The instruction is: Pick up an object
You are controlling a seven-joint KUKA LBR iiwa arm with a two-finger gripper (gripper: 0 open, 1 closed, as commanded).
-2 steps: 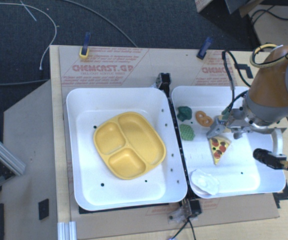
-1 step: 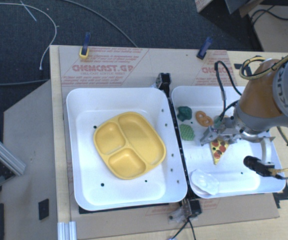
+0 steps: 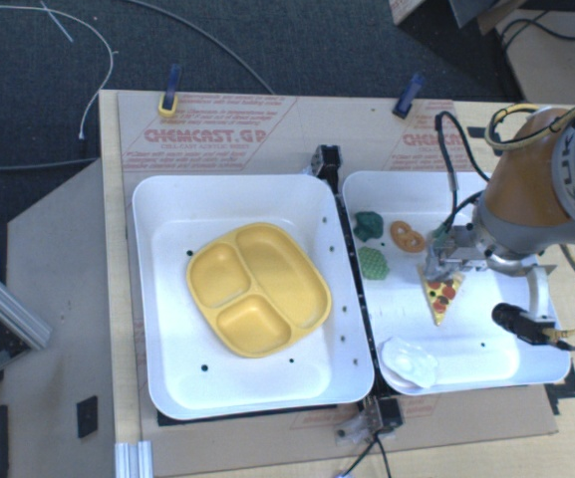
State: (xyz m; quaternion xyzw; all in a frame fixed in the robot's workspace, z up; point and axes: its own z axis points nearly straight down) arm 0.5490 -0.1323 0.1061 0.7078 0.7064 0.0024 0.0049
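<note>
Two white bins sit on a pale tan board (image 3: 227, 132) printed with faded red lettering and diagonal stripes. The left bin (image 3: 157, 297) holds a mustard-yellow divided tray (image 3: 257, 287) — one flat colour, no pattern. In the right bin (image 3: 486, 361), a dark green piece (image 3: 369, 225) lies at about 10 o'clock, with a lighter green, dotted-textured piece (image 3: 373, 262) just below it; an orange-brown pretzel shape (image 3: 406, 235) has darker edging. The pizza slice (image 3: 440, 297) is yellow with red spots — its crust end tan. A white crumpled object (image 3: 409, 363) sits at 7 o'clock. The arm (image 3: 541, 187) is grey with an orange band. Two blue clamps (image 3: 171, 90) mark the board's far edge.
</note>
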